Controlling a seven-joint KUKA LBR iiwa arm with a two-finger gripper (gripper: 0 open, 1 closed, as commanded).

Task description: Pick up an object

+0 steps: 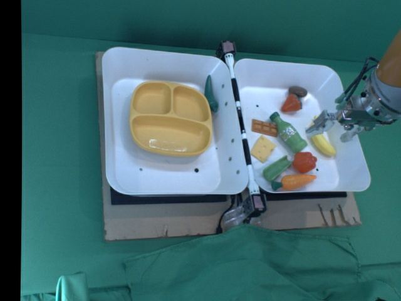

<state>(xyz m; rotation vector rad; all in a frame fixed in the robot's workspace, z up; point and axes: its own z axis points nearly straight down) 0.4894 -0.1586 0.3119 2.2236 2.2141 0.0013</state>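
Banana [323, 145] is the toy nearest my gripper [331, 125], lying in the right bin [351, 168] close to its right wall, and the gripper hangs just above its upper end; from my seat I cannot tell whether the gripper is released or clenched, and I see nothing held in it. The arm [387, 83] comes in from the right over the bin's rim. To the left of the banana I have a green bottle [288, 133] lying at a slant, with a brown waffle piece [264, 128] beside its neck and a yellow cheese wedge [263, 148] below that. Lower down I see a red pepper [304, 162], a green cucumber [277, 167] and an orange carrot [294, 181] grouped near the bin's front edge. Near the back sits a red strawberry [291, 103] touching a dark brown piece [297, 91] I can't identify. In the left bin [125, 168] I see a yellow divided plate [170, 118] and a dark green pepper [211, 93] just beside its right rim. Both bins rest on a cardboard sheet [163, 221] over the green table [56, 168]
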